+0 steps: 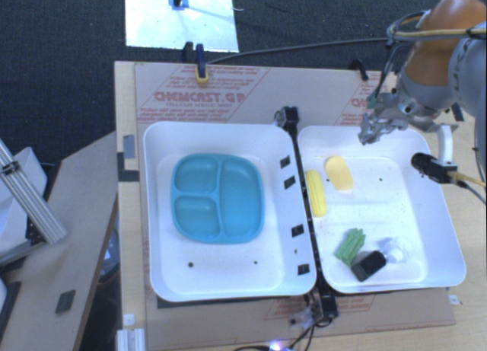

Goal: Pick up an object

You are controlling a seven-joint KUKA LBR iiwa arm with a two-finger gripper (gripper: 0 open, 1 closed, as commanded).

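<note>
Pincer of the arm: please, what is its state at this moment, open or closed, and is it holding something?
Pincer: cannot be told whether open or closed; it sits above the far edge of the right bin, with no object seen in it.

glossy plastic bins (228,132), matt tray (219,197)

The grey arm (456,60) reaches in from the right at the far side of the scene, its orange band (445,33) high above the wrist. It bends down and leftward to the end effector (370,132), which hangs low, pointing downward with nothing visible in it.
</note>
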